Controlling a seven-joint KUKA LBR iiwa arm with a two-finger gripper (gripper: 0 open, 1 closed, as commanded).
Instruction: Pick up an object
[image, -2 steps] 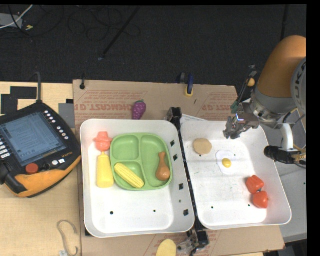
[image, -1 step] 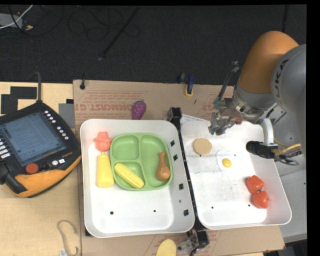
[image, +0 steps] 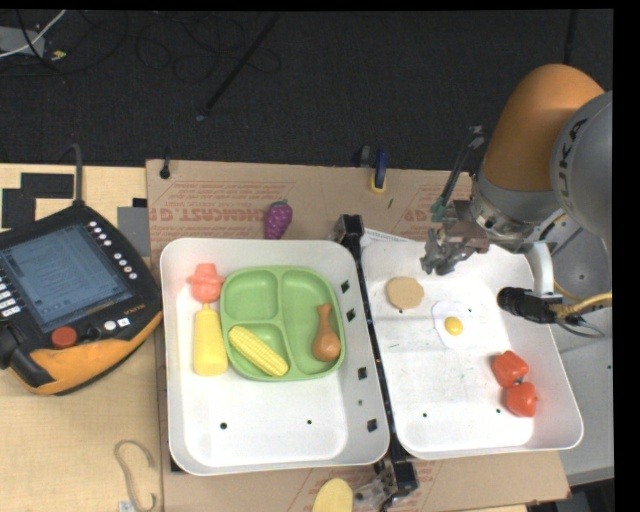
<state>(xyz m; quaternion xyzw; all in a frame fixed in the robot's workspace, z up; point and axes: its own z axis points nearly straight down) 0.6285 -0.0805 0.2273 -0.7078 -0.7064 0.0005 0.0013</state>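
Cardboard covers our surface (image: 200, 205) under both bins; our pincer (image: 440, 262) hangs by the right bin's (image: 560, 440) far edge above a tan cookie (image: 405, 293), grip state unclear.

Looked down at a slant from a fixed spot above the bench (image: 110, 430), far enough off to take in both white bins: left bin (image: 260, 445) and right bin (image: 480, 420), side by side. Faced the bench's far edge and the dark floor beyond, with the arm (image: 545, 140) entering from the right.
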